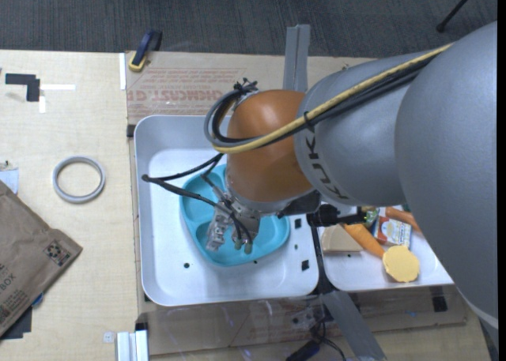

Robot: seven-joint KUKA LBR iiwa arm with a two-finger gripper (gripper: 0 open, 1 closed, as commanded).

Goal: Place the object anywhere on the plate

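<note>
Overhead view as I see it from my console. The gripper (229, 235) hangs low over the blue plate (273, 237), which lies in the left white bin (158, 217) at frame centre. Between the fingers (215, 235) I see a small pale object (214, 232), just above the plate's left half; the fingers are narrowed around it. In the right bin (443, 272), lower right of the frame, lie a yellow disc (402, 264), an orange carrot-like piece (365, 237) and a small carton (394, 231). A tape ring (79, 178) rests on the bench (63, 130) at left.
</note>
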